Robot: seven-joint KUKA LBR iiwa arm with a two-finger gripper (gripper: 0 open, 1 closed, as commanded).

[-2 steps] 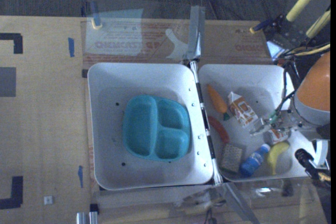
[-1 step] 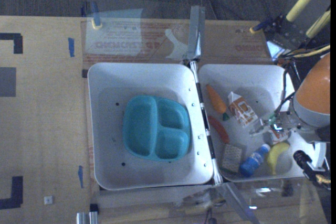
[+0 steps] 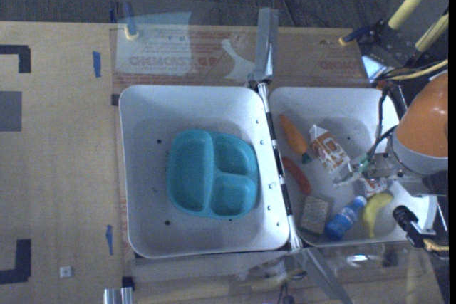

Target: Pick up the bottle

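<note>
The bench (image 3: 57,153) carries two shallow white bins side by side. The left bin (image 3: 142,117) holds one teal divided tray (image 3: 212,173) with three compartments, lying flat near the bin's centre. The right bin (image 3: 335,100) holds all the small items, and the arm (image 3: 424,128) reaches over its right side.

Count, right bin, largest first:
- one white and orange carton or wrapper (image 3: 328,148), tilted, near the middle;
- one orange carrot-shaped item (image 3: 293,138) beside the dividing wall;
- one red elongated item (image 3: 298,176) just below it;
- one blue bottle (image 3: 345,217), the task object;
- one yellow rounded item (image 3: 377,210), just beside the bottle on its right;
- one flat speckled tan pad (image 3: 314,213), just beside the bottle on its left.

Bottle location: near the front edge of the right bin, lying on its side at a slant, pale cap end up and to the right.

Handling judgement: the bottle appears small, plastic and light, so weight should not be an issue. The rounded smooth body is likely to roll or slip out of a two-finger pinch. Grasp across the mid-body, fingers square to the long axis (not on the cap, which is narrower). The neighbours on both sides leave little finger clearance.

Gripper (image 3: 370,169): sits above and to the right of the bottle, apart from it. Whether it is released or clenched cannot be told; cables and blur obscure it.
</note>
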